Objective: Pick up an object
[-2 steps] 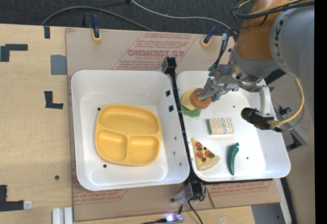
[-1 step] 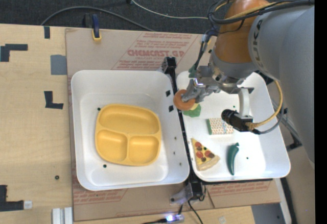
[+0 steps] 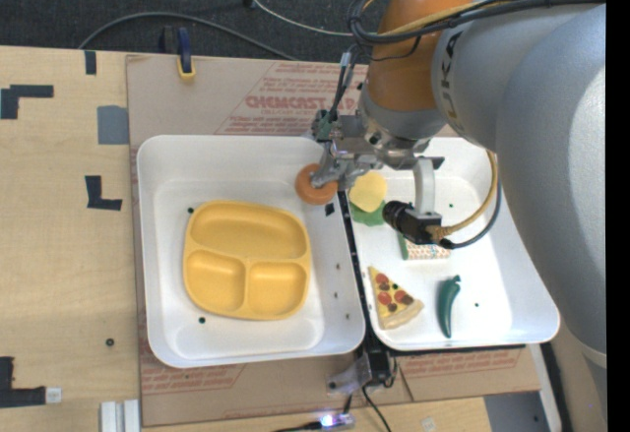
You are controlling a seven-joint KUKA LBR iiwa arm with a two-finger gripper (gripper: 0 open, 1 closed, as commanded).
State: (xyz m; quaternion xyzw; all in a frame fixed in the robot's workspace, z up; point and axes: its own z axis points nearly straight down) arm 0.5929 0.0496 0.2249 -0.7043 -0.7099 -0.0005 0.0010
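Item 1: wooden surface (image 3: 59,253) with black tape marks, left of the left-hand shallow white bin (image 3: 157,253); a sheet of printed brown cardboard (image 3: 266,100) lies under both bins.

Item 2: yellow plastic three-compartment plate (image 3: 246,256), lying flat in the middle of the left-hand bin.

Item 3: round orange disc-shaped toy (image 3: 315,186), at the far right corner of the left-hand bin, up and to the right of the yellow plate, close to the wall shared by the two bins. This is the object nearest the pincer.

Item 4: pincer (image 3: 333,167), metal, at the end of the grey arm (image 3: 532,86) with its orange band (image 3: 418,36), positioned right above the orange disc. Whether its fingers are apart, together or gripping the disc cannot be told from this angle.

Item 5: right-hand shallow white bin (image 3: 522,312), just right of the yellow plate's bin. Contents, all right of the plate: a yellow and green rounded toy (image 3: 368,197) at the far left; a small printed card or box (image 3: 425,249) partly behind a black fitting; a toy pizza slice (image 3: 393,298) near the front; a dark green toy pepper (image 3: 448,302) just right of the slice.
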